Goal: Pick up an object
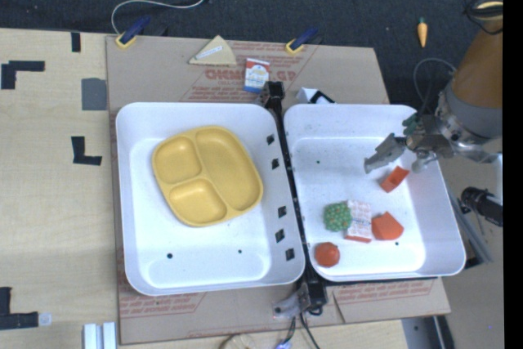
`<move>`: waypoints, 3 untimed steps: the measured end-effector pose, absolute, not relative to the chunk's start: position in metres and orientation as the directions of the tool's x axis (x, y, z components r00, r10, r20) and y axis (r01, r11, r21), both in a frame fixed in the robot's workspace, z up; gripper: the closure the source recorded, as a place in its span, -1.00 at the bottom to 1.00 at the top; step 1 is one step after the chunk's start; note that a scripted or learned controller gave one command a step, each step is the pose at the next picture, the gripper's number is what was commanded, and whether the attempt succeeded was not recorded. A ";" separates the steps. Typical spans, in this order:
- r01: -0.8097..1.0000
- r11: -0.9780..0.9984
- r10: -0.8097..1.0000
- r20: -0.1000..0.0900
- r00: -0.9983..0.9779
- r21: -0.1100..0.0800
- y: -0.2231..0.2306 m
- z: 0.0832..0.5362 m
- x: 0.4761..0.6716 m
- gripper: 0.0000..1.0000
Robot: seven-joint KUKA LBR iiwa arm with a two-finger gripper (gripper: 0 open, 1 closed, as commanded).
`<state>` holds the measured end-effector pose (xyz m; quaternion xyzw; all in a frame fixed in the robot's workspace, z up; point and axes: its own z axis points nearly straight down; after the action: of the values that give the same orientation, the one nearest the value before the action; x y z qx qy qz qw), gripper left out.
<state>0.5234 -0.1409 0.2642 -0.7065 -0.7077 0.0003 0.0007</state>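
Orange, small and blocky, the orange piece (394, 179) lies in the right bin (437, 257) touching or just below my hand (398, 157). I judge this the approach-to-grasp step. The hand's fingers look spread, with nothing seen between them. The next move calls for lowering squarely over the piece and closing. The green ball (337, 216), packet (359, 221) and red ball (327, 254) lie nearer the bin's front
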 end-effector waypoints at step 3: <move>1.000 0.002 1.000 -0.007 -0.002 0.022 -0.097 0.090 0.490 -1.00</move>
<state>0.4901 -0.0968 0.0900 -0.7065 -0.7076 -0.0054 -0.0104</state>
